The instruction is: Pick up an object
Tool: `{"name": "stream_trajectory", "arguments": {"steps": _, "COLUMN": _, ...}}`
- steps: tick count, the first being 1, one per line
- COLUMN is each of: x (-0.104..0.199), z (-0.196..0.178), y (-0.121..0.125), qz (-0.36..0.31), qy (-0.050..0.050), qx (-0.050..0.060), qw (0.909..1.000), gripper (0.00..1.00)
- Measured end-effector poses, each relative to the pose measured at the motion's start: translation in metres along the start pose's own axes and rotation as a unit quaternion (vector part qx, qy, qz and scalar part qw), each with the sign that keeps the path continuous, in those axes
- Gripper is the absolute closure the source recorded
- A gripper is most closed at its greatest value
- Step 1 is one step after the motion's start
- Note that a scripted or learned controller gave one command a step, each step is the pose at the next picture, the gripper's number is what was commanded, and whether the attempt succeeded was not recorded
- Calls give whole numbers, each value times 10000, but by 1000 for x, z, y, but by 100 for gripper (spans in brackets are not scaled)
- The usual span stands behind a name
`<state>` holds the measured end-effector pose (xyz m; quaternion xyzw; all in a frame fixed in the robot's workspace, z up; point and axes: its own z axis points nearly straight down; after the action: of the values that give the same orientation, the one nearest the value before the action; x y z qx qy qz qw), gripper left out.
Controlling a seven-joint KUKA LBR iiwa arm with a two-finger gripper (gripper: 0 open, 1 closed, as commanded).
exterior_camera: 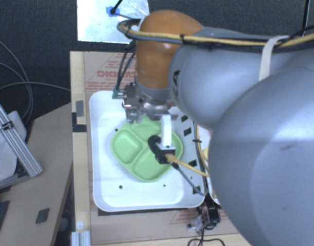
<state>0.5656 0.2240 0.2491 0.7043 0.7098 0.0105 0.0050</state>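
The green divided plate (130,147) is lying flat at the centre of the left white bin (101,188), clear of its walls. The gripper (133,113) is hanging over the plate's far rim, toward the bin's far edge. Whether the claw is released or clenched cannot be told, nor whether it is touching the rim. The plate is appearing light, stiff and smooth, probably moulded plastic. Its compartment floors are offering no purchase, so the raised outer rim or a divider ridge is looking the better hold.
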Motion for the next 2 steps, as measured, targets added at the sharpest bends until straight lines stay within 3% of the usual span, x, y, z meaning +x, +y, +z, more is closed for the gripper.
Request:
{"name": "stream_trajectory", "arguments": {"steps": 1, "x": 12, "z": -7, "y": -65, "qz": 4, "qy": -34, "qx": 122, "qw": 9999, "gripper": 100}}
{"name": "stream_trajectory", "arguments": {"steps": 2, "x": 11, "z": -7, "y": -62, "qz": 9, "qy": -38, "qx": 108, "qw": 9999, "gripper": 0}}
